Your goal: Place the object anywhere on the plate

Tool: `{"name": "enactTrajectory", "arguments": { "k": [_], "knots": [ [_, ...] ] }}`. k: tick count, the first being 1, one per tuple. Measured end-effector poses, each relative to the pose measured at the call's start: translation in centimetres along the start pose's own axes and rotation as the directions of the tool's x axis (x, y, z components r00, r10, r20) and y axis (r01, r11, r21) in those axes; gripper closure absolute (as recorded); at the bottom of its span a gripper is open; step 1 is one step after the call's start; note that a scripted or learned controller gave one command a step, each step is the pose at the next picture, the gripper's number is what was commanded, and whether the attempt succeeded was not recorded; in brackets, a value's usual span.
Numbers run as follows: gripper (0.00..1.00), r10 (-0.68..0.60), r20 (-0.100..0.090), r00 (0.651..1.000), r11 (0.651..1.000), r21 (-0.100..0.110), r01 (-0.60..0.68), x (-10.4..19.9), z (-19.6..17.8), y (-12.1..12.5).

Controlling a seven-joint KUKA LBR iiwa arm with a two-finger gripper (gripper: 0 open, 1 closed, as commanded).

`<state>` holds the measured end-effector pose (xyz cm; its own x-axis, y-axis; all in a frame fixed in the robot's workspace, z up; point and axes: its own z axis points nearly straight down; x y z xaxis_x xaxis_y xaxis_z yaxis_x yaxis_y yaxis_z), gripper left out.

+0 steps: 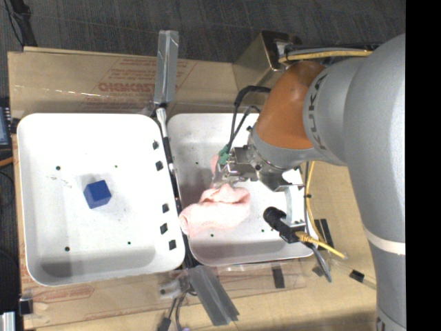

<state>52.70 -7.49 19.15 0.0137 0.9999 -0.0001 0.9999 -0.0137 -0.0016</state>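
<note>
Bench [342, 182], 2 white bins [83, 143], 1 blue cube [97, 193], 1 pink cloth [215, 211]

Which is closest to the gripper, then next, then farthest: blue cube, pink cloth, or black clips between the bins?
1. pink cloth, right bin, right beside the gripper.
2. black clips, on the wall between the bins.
3. blue cube, in the left bin.

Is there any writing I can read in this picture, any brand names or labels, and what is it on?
"KU": dark letters on the grey arm, next to the orange band; the rest curves out of sight.
Red print on the cardboard, far side: upside down and blurred, unreadable.
Smaller red print at the lower left: too small to read.
</note>
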Motion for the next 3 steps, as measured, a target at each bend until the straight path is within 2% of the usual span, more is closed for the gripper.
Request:
{"name": "enactTrajectory", "arguments": {
  "k": [1,2,3],
  "knots": [
    [1.0,-0.007,-0.001,1.0,1.0,0.001,0.007,0.0,-4.0,0.1],
    [1.0,-0.4,-0.001,0.917,0.917,0.002,0.4,4.8,-3.1,-0.2],
    [1.0,-0.729,0.0,0.685,0.685,0.002,0.729,9.1,-3.8,0.5]
  ]
}}
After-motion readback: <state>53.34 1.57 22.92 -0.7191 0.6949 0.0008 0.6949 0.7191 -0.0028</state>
